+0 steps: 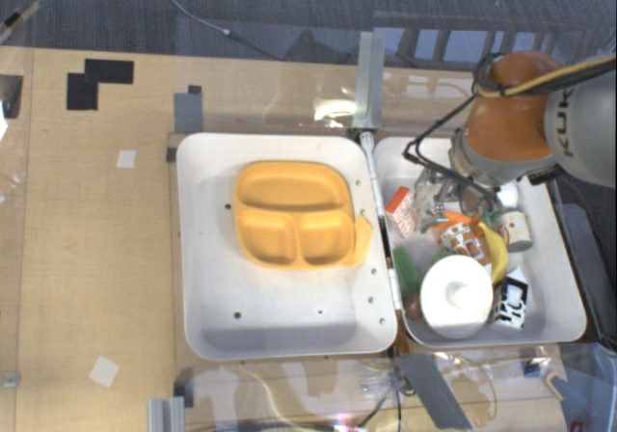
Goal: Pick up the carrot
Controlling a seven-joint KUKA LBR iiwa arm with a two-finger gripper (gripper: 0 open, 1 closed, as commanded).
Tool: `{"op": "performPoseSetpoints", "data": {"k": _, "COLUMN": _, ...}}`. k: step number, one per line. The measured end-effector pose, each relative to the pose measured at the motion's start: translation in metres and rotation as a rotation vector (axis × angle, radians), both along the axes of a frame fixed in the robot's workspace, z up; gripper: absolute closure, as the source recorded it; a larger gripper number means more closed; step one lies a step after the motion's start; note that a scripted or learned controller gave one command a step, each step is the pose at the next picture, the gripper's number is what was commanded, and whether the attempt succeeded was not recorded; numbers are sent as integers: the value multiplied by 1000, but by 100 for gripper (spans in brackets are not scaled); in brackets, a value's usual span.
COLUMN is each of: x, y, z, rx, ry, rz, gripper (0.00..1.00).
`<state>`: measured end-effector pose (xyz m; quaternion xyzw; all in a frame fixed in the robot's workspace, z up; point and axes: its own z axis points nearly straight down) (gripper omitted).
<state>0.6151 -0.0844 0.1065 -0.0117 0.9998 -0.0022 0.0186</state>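
The carrot point(456, 221) shows as a small orange piece in the right bin point(569, 305), wedged among other items just above a brown snack pack point(465, 241). My gripper point(446, 197) hangs low over the upper middle of that bin, directly above the carrot and partly covering it. The grey arm with its orange band point(509, 123) comes in from the upper right. I cannot make out whether anything is held.
Crowded into the right bin are a white round lid point(456, 295), a banana point(496, 255), a red-and-white packet point(399, 210), a green item point(407, 272), a small can point(515, 229) and a black-and-white item point(512, 303). The left bin point(207, 314) holds a yellow divided tray point(294, 213).
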Motion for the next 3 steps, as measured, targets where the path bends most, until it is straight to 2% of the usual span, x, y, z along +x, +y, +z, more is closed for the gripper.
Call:
{"op": "performPoseSetpoints", "data": {"k": 1, "x": -25, "y": -29, "z": 172, "rx": 4, "ry": 12, "rz": -129, "gripper": 100}}
{"op": "performPoseSetpoints", "data": {"k": 2, "x": -26, "y": -27, "z": 165, "rx": 6, "ry": 24, "rz": -127, "gripper": 0}}
{"op": "performPoseSetpoints", "data": {"k": 3, "x": -16, "y": -28, "z": 24, "rx": 10, "ry": 44, "rz": -179, "gripper": 0}}
